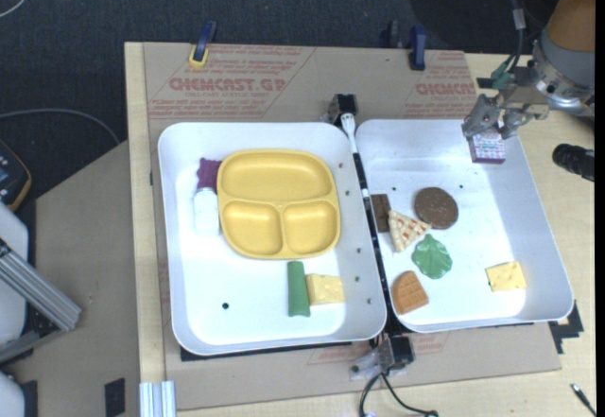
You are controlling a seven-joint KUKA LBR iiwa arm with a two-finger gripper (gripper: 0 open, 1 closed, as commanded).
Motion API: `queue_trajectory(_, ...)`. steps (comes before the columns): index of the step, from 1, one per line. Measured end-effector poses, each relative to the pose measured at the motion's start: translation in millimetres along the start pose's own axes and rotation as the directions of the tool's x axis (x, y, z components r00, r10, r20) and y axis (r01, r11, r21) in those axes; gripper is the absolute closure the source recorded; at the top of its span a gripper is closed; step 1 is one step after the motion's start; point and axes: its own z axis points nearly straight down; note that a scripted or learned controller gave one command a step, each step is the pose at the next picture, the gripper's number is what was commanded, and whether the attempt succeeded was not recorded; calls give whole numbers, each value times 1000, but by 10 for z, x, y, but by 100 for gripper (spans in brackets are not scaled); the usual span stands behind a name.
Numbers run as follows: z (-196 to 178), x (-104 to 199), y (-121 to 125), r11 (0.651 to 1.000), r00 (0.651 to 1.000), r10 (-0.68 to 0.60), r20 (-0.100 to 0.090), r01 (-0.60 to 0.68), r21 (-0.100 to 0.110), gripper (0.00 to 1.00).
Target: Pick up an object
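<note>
You can see the jaws [491, 133] above the far right corner of the right bin [529, 217], near its rim. They are closed on a small card-like object [489, 149], white with a pink or purple pattern, which hangs just under the fingertips and looks lifted from the bin floor. How wide the jaws stand is only as wide as this thin object; the fingers themselves are small and a little blurred.

Below in the same bin you find a round brown cookie [437, 206], and just beside it a triangular pizza slice [406, 229]. A dark brown chocolate piece [380, 213] lies against the left wall of this bin. A green leaf [433, 256] lies near the pizza slice, a tan bread piece [409, 292] sits toward the near edge, and a yellow cheese cube [505, 276] is well apart on the right side.

In the left bin [189, 292] a yellow divided plate [279, 201] takes the middle. Beside its left edge you see a purple item [208, 173] and a white bottle [205, 212]. Near the front a green stick [299, 288] touches a yellow block [325, 289]. Both bins rest on the bench [142, 122], covered with brown board.
</note>
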Motion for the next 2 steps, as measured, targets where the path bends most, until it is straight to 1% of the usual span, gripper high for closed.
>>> queue_trajectory(1, -38, 551, -26, 1000, 1000, 0, -1, 0, 2, 100)
queue_trajectory(2, 236, 964, -83, 1000, 1000, 1, -1, -1, 5, 100)
